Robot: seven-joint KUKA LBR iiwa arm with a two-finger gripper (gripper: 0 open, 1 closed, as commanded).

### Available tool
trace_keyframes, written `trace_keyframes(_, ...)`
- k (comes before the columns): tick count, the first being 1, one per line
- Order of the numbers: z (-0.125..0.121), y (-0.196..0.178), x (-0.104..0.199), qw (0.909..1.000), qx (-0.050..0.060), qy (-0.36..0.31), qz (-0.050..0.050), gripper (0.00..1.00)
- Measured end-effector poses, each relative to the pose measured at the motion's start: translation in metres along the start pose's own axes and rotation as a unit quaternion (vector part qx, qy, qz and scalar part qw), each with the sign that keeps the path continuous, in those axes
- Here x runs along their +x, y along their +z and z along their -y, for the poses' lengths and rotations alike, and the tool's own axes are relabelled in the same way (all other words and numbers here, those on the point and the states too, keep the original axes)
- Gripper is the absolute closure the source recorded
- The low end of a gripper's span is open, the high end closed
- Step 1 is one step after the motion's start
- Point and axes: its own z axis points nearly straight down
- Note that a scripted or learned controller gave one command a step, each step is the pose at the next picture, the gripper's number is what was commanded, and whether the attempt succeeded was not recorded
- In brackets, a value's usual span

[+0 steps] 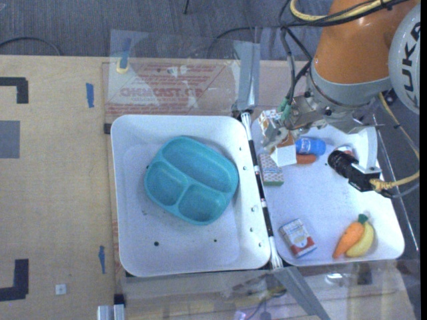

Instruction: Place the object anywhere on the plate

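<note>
The claw [283,129] hangs over the far left corner of the right bin [327,205], near the white block [285,155] that looks to be its target, and I cannot tell whether it is apart or together. A good grasp centres on that one piece, clear of the patterned box [271,171] just beside it, then lifts above both rims before crossing to the teal plate [192,179] in the left bin [133,245]. Counted: two bins, one plate, one white block, one patterned box, one blue-and-orange item [309,147], one red carton [297,238], one carrot [347,240], one banana [364,240].
</note>
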Motion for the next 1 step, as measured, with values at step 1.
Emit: trace_keyframes(1,-0.0466,0.0869,0.0483,1.0,0.0,-0.008,0.0,1.0)
